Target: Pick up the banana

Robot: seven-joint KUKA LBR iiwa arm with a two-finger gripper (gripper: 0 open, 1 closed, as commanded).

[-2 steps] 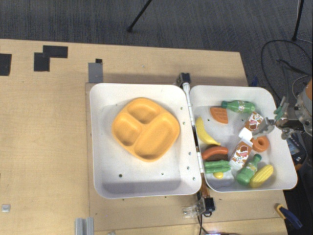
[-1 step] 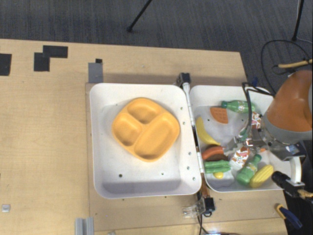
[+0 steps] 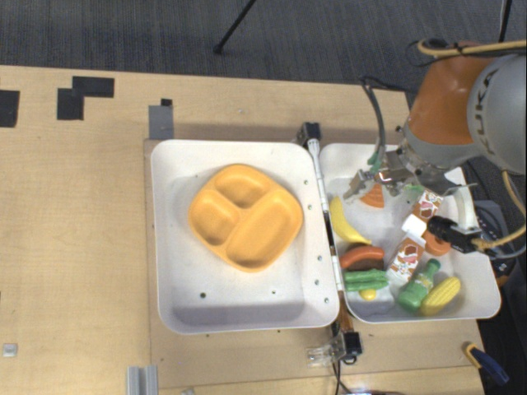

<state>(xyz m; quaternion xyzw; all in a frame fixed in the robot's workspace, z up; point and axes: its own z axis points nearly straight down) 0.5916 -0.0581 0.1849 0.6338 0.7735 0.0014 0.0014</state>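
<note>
Over the right bin (image 3: 487,303), gripper (image 3: 372,181) fingers spread, holding nothing, banana (image 3: 346,225) just beside

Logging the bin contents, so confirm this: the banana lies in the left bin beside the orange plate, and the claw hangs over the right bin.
Wrong on the bin. The camera view shows the banana in the right bin, against its left wall; only the orange plate sits in the left bin. The claw does hang over the right bin.

A light wooden bench (image 3: 74,245) stands on dark grey carpet (image 3: 123,15).
</note>
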